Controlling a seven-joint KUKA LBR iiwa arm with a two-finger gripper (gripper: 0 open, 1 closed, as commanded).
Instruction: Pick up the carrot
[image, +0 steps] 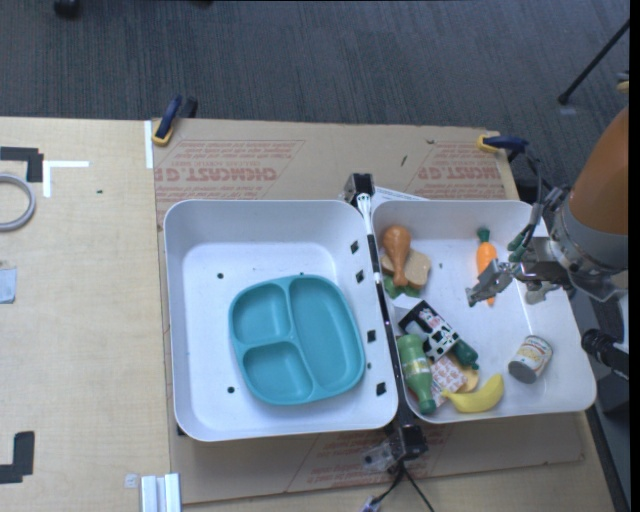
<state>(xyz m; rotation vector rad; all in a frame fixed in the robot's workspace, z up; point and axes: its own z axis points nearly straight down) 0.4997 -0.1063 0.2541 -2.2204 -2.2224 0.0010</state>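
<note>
At the far left of the frame, a bare wooden bench top (80, 330) is seen, marked with black tape corners and a grey ring at its left edge. A sheet of brown cardboard (300, 165) is laid under the bins; red print on it is seen upside down, and it may read "CHEMAST GP", though the letters are too small to be sure. A blue and yellow clamp (172, 117) is fixed at the cardboard's upper left corner, and another (503, 145) at its upper right.

In the centre, the left white bin (190, 300) is occupied by a teal divided plate (297, 340) with three compartments.

In the right white bin (560, 385), along its left wall, a toy chicken drumstick (396, 245) is seen beside a slice of toy bread (415, 268). Below these, a black and white patterned item (432, 330), a green bottle (415, 370), a yellow banana (476, 395) and, further right, a small tin can (529, 358) with an unreadable label are laid.

The carrot (485, 256), orange with a green top, is placed in the upper middle of the right bin. The gripper (492, 285) is positioned just below and beside it, with the fingers parted and nothing held between them. The arm (600, 220) is entered from the right edge.
</note>
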